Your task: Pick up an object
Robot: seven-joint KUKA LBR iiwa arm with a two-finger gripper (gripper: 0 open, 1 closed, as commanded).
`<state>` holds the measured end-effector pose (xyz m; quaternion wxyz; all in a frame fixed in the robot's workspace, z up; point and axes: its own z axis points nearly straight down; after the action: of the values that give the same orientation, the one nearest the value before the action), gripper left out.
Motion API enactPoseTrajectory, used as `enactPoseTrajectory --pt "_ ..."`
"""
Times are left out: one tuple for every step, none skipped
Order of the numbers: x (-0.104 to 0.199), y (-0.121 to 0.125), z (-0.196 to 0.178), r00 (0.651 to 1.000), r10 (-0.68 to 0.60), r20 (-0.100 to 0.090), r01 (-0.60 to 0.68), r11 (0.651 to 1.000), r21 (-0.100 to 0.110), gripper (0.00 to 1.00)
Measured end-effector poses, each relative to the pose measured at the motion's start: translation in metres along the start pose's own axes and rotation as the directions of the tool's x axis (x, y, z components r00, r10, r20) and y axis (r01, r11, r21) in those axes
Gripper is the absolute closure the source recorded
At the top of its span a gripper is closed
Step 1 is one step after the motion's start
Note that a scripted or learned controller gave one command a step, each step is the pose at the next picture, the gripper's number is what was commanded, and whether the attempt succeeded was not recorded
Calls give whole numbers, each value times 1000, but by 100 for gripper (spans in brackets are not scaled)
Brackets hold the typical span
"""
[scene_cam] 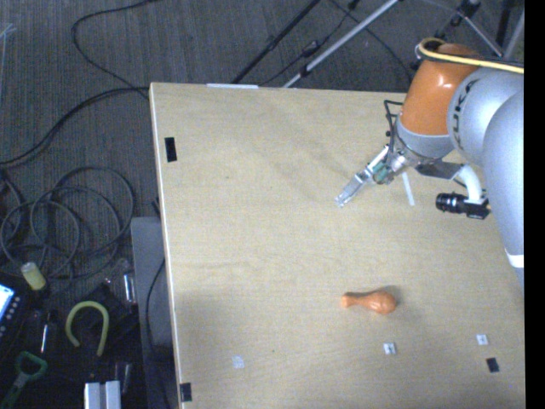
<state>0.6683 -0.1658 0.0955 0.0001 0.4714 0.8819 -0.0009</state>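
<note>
Above the tan worktop (255, 228), right of centre, the end effector (351, 192) points left; whether it is open or closed cannot be told. An orange object (371, 302) lies well below it.

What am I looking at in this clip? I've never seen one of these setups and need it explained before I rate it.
This is one camera fixed above a workbench, looking down at a slant. The grey machine with the orange band at the right is a robot arm. Its grasping tool points down and left over the tan wooden bench top. On the bench lies one small orange object, shaped like a chicken drumstick, nearer the camera than the tool and apart from it. Nothing is between the tool's fingers. A few small markers sit near the bench edges; cables and stands lie on the floor around it.
</note>
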Motion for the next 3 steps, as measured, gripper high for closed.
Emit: enactPoseTrajectory --pt "-17 -10 -62 981 192 0 -192 981 -3 0" --pt "-12 -8 12 997 -78 0 78 997 -1 0" --pt "-12 -7 2 997 -78 1 78 997 -4 100"
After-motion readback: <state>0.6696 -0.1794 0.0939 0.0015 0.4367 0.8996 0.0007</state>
